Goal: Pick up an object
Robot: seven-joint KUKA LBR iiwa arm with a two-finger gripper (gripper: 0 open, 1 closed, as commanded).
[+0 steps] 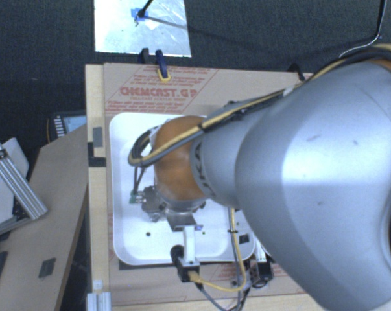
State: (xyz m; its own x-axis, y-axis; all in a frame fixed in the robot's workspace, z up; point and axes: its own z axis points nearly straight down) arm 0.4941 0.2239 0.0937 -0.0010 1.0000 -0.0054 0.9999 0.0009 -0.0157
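Over the white bin [120,173] our arm [299,173] hid the gripper — grip state untellable — so we judged a slow, centred descent best.

My arm [325,180] is smooth pale grey, with a glossy orange band [176,157] above the wrist and yellow and black cables [182,131] looped along it. The bin [120,173] under me is plain white, resting on a tan cardboard sheet [159,89] printed with repeating red lettering, with a yellow and blue clamp [161,67] at its far edge. Beyond that lies dark charcoal floor [39,37] with a shiny silver square [142,18], and the counter [59,206] to the side is light brown
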